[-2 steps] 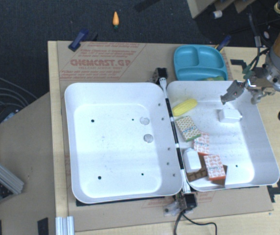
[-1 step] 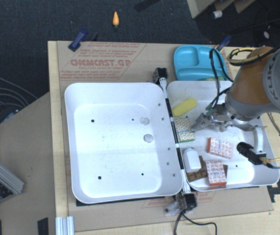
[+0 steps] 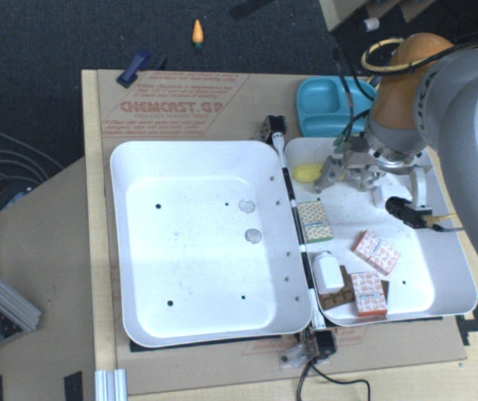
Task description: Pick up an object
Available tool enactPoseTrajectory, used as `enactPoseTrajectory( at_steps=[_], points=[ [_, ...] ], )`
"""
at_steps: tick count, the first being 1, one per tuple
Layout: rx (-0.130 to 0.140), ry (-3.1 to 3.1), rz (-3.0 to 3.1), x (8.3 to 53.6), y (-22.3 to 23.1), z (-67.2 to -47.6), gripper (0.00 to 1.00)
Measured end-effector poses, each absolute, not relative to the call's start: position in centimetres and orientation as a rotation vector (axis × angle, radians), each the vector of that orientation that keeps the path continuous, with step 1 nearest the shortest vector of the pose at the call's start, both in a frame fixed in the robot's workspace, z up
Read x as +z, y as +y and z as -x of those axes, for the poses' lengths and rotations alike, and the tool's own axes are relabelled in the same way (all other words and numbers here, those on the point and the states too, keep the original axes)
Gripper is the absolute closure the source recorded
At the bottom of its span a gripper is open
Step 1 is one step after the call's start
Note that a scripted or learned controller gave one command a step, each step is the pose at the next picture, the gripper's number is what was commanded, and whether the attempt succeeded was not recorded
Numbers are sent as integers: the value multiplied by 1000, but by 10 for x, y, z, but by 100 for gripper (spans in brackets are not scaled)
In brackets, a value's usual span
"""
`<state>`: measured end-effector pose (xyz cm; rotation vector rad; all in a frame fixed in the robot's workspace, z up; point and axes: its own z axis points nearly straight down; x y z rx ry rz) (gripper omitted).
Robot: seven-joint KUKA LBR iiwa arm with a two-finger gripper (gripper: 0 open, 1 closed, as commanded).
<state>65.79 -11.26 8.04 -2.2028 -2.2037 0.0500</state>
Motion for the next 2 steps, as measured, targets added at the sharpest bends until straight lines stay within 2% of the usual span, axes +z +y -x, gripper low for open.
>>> enactPoseTrajectory(
  at_steps=[1,2],
  points=[
    [19,-2215,2215,102,-201,-663,0],
    [36,-2205,2195,80,-136,-659,0]
  ],
)
